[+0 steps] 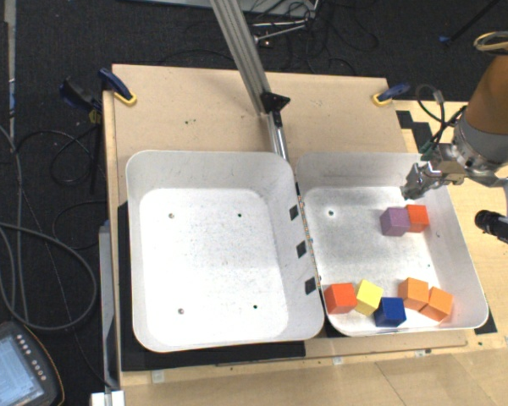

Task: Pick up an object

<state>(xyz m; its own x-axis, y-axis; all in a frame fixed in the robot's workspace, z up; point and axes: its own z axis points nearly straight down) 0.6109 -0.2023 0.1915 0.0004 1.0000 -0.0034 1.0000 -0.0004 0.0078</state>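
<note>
While the arm [491,117] reaches in from the right of my camera view, its gripper [416,183] sits above the upper right part of the right-hand bin [466,252], just above and to the right of two blocks. At this angle I cannot tell how the gripper is set, and I see no block in it.

Findings in the right-hand bin:
- A purple block [394,221] and an orange block [417,217] lie side by side and touching, in the upper middle of the bin floor. The gripper is near them, on their upper right side; I cannot tell if it touches either.
- Along the near wall I count five more blocks. A red-orange block [340,297] lies at the left, with a yellow block [368,297] just beside it, tilted.
- A blue block [391,311] lies next to the yellow one, nearest the front rim.
- Two further orange blocks, one [414,292] touching the other [438,303], sit at the right end of that row.

The left-hand bin [144,227] lies beside the right one, and the two rims meet at the centre. Both rest on the wooden bench [195,100]. A metal pole [241,41] crosses the bench from the top of the view down to the bins' shared edge.
</note>
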